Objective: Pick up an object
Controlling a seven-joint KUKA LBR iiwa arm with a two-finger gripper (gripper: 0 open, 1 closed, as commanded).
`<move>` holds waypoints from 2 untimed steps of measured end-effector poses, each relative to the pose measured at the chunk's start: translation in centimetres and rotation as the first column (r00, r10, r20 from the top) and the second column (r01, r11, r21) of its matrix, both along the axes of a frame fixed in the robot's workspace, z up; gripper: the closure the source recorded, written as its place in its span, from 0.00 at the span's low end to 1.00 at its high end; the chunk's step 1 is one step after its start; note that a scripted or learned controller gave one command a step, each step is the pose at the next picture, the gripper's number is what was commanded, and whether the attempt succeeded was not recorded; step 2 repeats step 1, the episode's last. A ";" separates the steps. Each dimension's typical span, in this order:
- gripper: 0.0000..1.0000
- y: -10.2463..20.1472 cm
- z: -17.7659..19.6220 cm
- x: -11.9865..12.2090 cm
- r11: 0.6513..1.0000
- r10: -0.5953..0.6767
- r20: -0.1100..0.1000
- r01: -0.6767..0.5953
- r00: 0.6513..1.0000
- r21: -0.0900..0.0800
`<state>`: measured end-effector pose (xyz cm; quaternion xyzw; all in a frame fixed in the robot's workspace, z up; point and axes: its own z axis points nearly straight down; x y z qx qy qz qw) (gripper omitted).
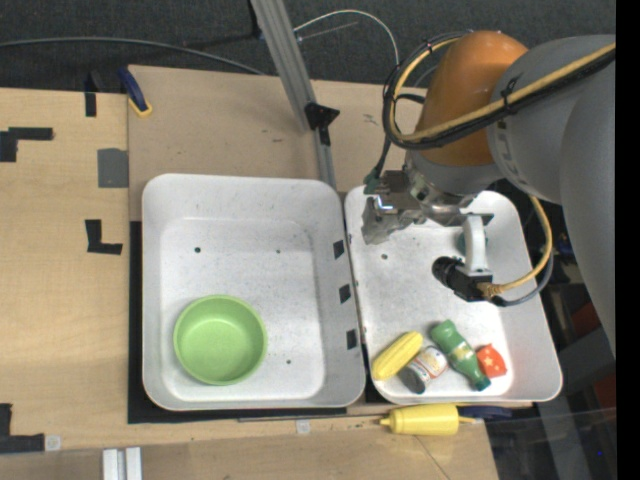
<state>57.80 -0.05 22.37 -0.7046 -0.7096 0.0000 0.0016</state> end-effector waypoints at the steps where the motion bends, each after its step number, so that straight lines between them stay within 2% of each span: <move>1: 1.00 6.0 0.3 -1.3 1.000 0.001 -0.001 -0.001 1.000 -0.001; 2: 1.00 6.0 0.3 -1.3 1.000 0.001 -0.001 -0.001 1.000 -0.001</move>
